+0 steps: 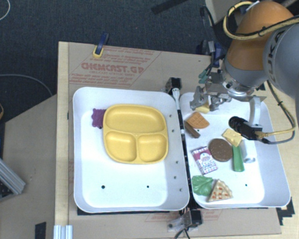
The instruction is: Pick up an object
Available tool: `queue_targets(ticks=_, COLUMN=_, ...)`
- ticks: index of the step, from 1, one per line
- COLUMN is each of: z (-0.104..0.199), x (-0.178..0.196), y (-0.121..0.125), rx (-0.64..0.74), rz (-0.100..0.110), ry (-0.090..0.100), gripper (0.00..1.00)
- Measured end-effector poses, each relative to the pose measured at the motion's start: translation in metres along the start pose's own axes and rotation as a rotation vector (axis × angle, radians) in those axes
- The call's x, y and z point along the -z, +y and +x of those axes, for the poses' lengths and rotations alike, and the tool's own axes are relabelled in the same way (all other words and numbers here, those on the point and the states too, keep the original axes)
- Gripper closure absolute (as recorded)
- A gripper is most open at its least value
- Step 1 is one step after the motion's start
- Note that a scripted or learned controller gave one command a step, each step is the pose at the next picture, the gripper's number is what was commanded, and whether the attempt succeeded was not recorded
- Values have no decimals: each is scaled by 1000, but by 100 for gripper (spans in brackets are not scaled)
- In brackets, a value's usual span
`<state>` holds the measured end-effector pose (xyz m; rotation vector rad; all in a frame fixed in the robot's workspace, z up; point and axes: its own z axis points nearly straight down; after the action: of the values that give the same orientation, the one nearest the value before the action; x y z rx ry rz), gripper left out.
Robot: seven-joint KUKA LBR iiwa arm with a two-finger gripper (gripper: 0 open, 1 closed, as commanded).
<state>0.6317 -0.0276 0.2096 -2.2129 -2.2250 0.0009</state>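
Approach step: gripper [206, 101] is hovering at upper left of right bin [269, 165], can't tell claw state. Nearest obj, toast piece [196, 122], is sitting just below; next move needs descending onto it.

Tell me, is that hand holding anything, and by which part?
It cannot be told. The hand hangs over the right bin's far corner, just above a brown toy sandwich, with nothing plainly in its grip.

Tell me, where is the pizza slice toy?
The triangular pizza slice toy lies at the near edge of the right white bin, touching the green leafy toy.
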Motion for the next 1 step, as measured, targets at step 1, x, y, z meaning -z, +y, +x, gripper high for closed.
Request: queue_targets(ticks=1, z=53, x=18, y=-9, rx=0, rz=-5, ry=0, gripper=100)
